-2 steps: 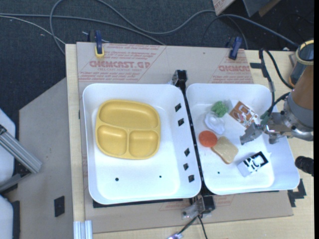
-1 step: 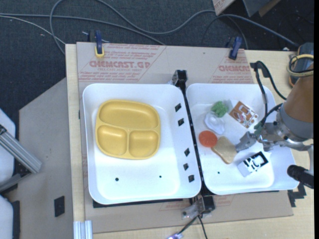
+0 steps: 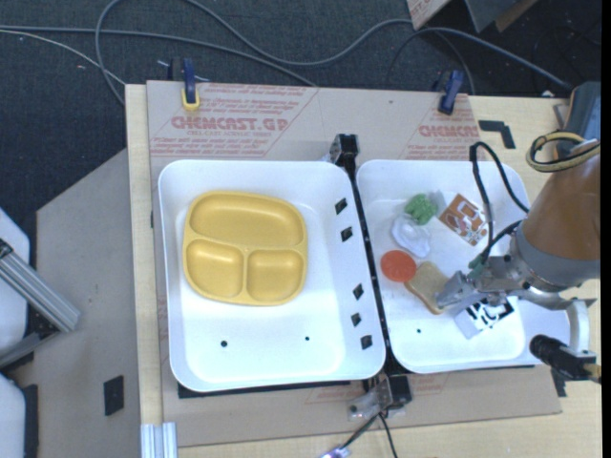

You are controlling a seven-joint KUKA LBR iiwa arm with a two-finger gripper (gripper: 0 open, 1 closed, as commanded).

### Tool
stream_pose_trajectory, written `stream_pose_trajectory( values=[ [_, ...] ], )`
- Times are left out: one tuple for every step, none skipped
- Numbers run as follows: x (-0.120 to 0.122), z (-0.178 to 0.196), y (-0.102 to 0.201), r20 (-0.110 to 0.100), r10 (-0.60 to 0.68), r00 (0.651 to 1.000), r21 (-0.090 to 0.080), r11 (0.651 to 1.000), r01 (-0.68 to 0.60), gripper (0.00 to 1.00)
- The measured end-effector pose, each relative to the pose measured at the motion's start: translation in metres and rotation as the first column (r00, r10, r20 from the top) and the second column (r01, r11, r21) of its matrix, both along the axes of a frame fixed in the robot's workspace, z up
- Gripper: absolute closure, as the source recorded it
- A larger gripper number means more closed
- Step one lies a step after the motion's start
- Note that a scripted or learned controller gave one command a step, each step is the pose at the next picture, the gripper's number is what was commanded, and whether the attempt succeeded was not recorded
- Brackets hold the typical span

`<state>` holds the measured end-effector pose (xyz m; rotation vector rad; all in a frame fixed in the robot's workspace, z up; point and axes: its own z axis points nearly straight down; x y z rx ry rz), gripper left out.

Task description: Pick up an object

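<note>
The right bin [image 3: 449, 351] holds several small objects. A green broccoli-like piece [image 3: 418, 205] lies at its back, with a clear white cup [image 3: 412, 238] just in front of it. An orange-and-white snack packet [image 3: 464, 218] sits to their right. A red-orange disc [image 3: 398, 266] lies near the bin's left wall, and a tan block [image 3: 429, 283] rests beside it. My gripper [image 3: 465, 294] hangs low over the bin, right at the tan block's right edge. A white tag with black marks [image 3: 480, 317] lies partly under the gripper.
The left bin [image 3: 286, 351] carries a yellow divided plate [image 3: 245, 247]. A black divider with clips [image 3: 358, 256] runs between the bins. The arm's grey body and orange band [image 3: 563, 227] cover the right bin's right side. Cables loop above the wrist.
</note>
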<state>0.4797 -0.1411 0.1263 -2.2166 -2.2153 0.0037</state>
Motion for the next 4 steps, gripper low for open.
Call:
stream_pose_trajectory(
  values=[
    [0.002,0.014,-0.001,0.008,-0.001,1.000,-0.002,1.000,0.001,1.00],
    [0.002,0.077,-0.004,0.013,0.001,1.000,-0.005,1.000,-0.001,1.00],
    [0.004,0.112,-0.005,0.012,0.002,1.000,-0.005,1.000,-0.002,1.00],
    [0.006,0.102,0.044,0.005,0.004,1.000,-0.002,1.000,-0.004,1.00]
  ],
)
